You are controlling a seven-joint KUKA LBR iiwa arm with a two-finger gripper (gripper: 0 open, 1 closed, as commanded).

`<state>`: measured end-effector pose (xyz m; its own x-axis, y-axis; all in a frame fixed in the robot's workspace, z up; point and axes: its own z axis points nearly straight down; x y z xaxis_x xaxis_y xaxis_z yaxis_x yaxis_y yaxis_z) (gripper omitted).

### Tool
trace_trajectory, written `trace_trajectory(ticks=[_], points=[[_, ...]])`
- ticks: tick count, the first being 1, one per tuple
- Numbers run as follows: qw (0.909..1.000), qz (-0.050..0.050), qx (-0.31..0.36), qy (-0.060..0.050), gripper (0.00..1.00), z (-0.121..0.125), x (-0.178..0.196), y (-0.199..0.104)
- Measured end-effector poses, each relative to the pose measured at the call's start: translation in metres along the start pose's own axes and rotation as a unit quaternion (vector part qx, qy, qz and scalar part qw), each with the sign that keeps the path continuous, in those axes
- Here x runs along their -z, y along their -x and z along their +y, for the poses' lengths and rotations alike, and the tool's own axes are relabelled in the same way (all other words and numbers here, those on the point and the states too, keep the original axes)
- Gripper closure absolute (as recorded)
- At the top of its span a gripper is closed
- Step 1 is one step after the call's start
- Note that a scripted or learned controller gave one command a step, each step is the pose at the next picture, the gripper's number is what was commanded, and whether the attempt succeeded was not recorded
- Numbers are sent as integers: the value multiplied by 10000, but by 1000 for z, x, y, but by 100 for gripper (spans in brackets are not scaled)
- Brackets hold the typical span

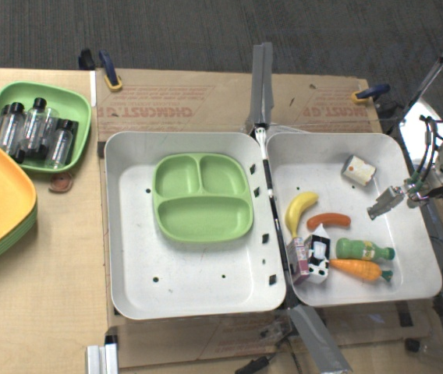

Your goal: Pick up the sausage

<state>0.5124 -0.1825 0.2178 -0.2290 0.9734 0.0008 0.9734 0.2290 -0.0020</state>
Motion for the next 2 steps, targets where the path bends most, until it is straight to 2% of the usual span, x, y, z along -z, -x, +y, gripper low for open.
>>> trace_trajectory(ticks=[1,2], points=[[9967,6,817,-7,0,25,-123,-46],[9992,-76,383,55,0,-18,-123,-65]])
